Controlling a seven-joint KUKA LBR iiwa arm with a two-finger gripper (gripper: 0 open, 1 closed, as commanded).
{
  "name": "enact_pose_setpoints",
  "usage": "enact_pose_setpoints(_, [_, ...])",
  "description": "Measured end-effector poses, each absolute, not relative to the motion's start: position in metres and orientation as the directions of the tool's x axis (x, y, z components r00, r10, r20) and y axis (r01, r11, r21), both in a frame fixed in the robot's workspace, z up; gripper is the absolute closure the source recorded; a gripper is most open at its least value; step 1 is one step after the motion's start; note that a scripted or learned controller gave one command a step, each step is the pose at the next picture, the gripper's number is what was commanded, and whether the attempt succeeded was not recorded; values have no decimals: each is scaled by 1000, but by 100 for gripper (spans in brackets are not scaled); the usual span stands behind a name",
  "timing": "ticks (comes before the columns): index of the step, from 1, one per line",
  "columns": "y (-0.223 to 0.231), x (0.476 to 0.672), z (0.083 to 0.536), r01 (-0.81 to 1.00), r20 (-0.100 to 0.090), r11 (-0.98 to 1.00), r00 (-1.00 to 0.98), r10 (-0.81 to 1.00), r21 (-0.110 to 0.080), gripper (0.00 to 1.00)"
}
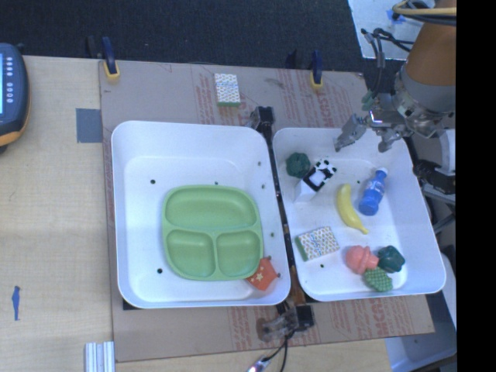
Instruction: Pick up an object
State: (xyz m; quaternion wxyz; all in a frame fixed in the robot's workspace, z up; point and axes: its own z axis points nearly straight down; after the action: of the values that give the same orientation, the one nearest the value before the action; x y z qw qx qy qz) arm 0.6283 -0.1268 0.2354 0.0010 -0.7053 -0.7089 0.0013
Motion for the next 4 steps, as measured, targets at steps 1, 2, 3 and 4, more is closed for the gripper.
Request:
enact_pose_setpoints(1, [-167,577,106,1000,-3,4,-4,1000,-1,0])
enact_pose_setpoints(2, [-167,579,122,1000,-3,7,-7,1000,2,100])
enact_pose_setpoints(3, [-167,579,122,1000,-3,8,-8,1000,1,0])
enact_pose_setpoints(4, [-168,579,132,1000,-4,8,-8,1000,0,100])
